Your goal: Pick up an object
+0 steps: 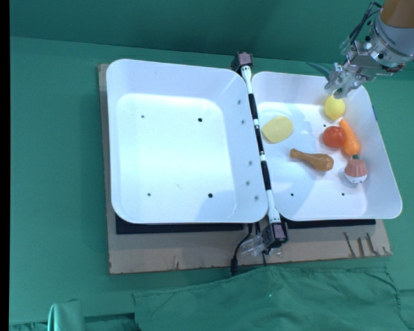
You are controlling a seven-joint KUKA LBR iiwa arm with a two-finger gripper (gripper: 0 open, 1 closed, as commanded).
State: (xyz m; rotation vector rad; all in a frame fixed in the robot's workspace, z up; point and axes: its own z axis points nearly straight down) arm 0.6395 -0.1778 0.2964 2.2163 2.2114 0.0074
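Poised just above the yellow lemon (pixel 334 107) in the right bin (pixel 386 185), the claw (pixel 340 88), its state impossible to tell, is risking knocking the round fruit toward the tomato (pixel 333 136).

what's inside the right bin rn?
Right bin holds a yellow lemon, pale yellow slice, tomato, carrot, drumstick, and a pink-and-white toy. The gripper covers the lemon's top.

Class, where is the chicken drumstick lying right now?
In the camera view, the drumstick lies in the right bin, near its middle, between the yellow chip and the tomato.
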